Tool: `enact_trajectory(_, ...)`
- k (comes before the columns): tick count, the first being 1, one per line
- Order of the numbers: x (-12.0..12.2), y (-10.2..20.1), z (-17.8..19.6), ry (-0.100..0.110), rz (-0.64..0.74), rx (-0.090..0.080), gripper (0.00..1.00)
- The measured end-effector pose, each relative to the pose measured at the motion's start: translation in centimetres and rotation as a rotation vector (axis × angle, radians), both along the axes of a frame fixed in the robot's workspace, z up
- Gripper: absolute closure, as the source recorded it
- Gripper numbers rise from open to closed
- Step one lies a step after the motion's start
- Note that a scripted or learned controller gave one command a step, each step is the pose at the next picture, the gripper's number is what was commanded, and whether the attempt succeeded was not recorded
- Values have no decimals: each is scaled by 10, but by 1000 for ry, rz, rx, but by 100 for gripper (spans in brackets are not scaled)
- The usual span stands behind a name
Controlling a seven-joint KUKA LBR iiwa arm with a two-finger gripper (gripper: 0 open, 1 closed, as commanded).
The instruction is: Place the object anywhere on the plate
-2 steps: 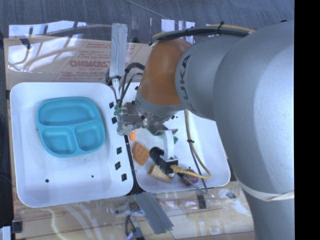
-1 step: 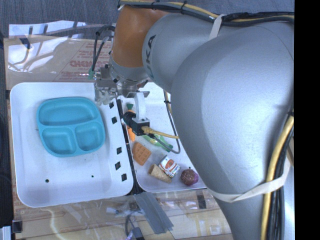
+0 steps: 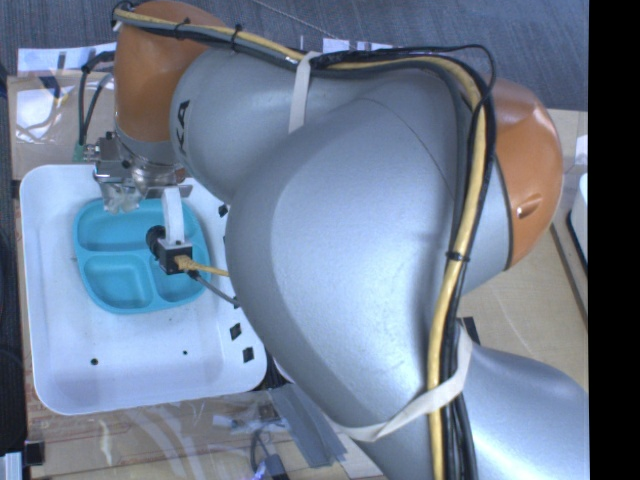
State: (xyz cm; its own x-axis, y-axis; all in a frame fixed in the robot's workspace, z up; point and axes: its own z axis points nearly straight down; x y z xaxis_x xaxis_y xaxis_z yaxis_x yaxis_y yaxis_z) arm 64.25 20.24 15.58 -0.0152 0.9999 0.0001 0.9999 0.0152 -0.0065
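My gripper (image 3: pixel 122 200) hangs over the far edge of the blue plate (image 3: pixel 120 273) in the white bin (image 3: pixel 60 358); its opening state cannot be determined.

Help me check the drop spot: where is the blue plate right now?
The blue plate lies in the left white bin, toward its upper left part, directly beneath the gripper at the arm's end.

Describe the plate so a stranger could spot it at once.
Find the white bin at the left, beside the big grey arm. In its upper half lies the plate: bright blue, rounded and split into compartments, directly below the gripper. Nothing else there is blue.
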Motion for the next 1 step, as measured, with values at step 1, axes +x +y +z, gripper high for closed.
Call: enact_trajectory(1,15,-47,139,-14,-7,1,100)
